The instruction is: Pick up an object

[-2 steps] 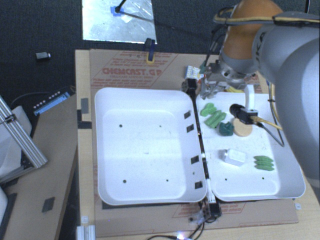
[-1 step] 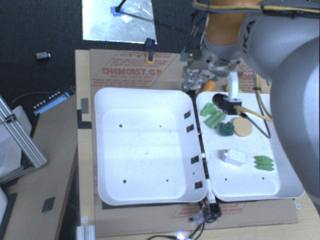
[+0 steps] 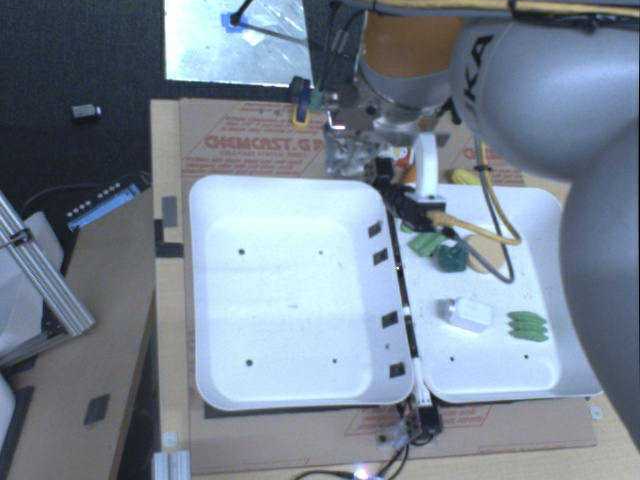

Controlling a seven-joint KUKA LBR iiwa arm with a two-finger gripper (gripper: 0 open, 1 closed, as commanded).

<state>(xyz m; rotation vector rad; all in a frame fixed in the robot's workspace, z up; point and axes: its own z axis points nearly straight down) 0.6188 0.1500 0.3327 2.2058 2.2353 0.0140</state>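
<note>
The right bin (image 3: 545,373) holds several small items. A white block (image 3: 468,314) lies near its middle, with a green pod-shaped piece (image 3: 527,325) to its right. A light green ribbed piece (image 3: 427,243) and a teal lump (image 3: 453,258) sit close to the divider, further back. A yellow object (image 3: 463,177) peeks out at the bin's far edge, beside the arm. My gripper (image 3: 348,154) hangs over the far rim by the divider between the bins, well behind these items. Nothing shows in it, and the wrist hides part of it.
The left bin (image 3: 215,298) lies beside the right one on a cardboard sheet (image 3: 240,140). Black clips (image 3: 390,318) run along the divider. A yellow cable (image 3: 497,218) loops over the right bin. The arm's grey body (image 3: 560,88) covers the upper right.
</note>
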